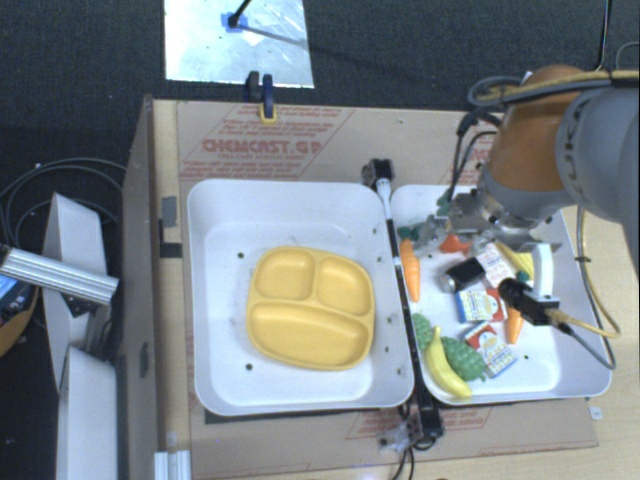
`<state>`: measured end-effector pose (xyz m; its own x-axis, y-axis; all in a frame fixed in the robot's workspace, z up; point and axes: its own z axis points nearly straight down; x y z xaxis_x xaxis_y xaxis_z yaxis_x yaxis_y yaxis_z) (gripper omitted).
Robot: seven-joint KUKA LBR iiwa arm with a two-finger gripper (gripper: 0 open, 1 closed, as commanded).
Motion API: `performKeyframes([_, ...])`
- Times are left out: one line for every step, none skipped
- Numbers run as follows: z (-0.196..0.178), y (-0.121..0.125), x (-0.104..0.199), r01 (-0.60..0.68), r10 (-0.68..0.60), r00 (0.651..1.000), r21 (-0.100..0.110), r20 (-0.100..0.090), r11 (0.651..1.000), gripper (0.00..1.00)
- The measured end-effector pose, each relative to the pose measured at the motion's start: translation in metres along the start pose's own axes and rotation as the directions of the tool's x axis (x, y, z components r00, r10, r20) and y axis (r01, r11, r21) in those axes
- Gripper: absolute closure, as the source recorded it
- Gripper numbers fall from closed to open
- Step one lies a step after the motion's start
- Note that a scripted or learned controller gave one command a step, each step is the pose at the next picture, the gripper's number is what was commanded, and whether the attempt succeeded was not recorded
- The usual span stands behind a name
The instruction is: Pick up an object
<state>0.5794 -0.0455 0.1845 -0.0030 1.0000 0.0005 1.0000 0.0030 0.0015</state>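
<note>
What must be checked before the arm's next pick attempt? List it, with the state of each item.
1. Gripper over the right bin: ok.
2. Object held between the fingers: cannot tell.
3. Targets available: ok; carrot, banana and green grapes lie in the right bin.
4. Targets spaced apart: not ok; banana and grapes touch, and small packets crowd the middle.
5. Yellow divided plate in the left bin, away from the gripper: ok.
</note>
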Motion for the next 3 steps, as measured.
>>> performKeyframes([0.096, -0.027, -0.05, -0.003, 0.003, 1.0, -0.01, 0.006, 1.0, 0.0])
performKeyframes([0.104, 0.067, -0.063, -0.006, 0.006, 1.0, 0.038, -0.01, 0.999, 0.0])
performKeyframes([0.1, 0.041, -0.093, -0.001, 0.001, 1.0, 0.001, 0.0, 1.0, 0.0])
